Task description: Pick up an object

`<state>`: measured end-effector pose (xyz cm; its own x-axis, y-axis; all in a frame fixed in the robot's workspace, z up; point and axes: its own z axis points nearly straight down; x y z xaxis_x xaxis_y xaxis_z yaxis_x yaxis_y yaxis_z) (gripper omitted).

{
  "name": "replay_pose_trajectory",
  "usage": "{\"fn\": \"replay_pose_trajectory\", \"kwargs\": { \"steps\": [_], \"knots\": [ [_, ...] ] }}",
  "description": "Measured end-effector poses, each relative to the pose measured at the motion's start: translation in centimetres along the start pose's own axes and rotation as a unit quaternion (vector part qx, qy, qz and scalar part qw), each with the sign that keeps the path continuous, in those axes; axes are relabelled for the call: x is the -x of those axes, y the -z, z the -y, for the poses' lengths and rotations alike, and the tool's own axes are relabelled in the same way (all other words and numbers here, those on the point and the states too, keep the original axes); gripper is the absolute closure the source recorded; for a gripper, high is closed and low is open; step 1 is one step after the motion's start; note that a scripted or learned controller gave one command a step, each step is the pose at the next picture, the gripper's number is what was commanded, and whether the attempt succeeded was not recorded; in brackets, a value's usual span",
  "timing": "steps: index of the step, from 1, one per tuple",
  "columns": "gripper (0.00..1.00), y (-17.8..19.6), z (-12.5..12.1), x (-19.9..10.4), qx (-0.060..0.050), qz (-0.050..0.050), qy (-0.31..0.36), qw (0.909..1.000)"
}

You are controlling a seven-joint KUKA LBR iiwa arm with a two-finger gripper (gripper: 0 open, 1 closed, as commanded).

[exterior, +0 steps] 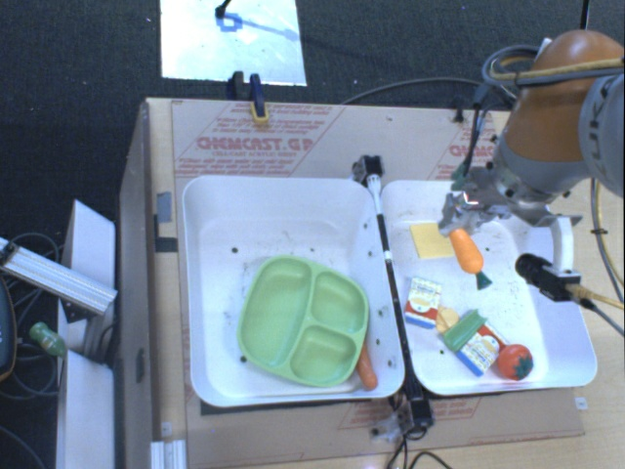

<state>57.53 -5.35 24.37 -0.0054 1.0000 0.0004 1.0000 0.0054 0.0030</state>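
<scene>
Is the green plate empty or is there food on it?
Empty. The green plate in the left bin shows bare green in all its sections. A small orange sausage lies beside its right edge, on the bin floor, not on the plate.

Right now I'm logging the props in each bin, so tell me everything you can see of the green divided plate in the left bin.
The light green divided plastic plate has a rounded-square shape with three compartments: one long one and two smaller ones. It looks matte and holds nothing. It lies right side up, turned at an angle, on the floor of the left shallow white bin, toward the near right corner. A small orange sausage-shaped toy lies against its near right edge.
</scene>
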Motion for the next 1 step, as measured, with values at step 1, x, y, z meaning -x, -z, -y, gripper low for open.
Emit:
{"fn": "replay_pose_trajectory", "kwargs": {
  "steps": [1],
  "knots": [
    [1.0, 1.78, 1.96, -3.86, -0.001, 0.0, 0.0, 1.0]
  ]
}}
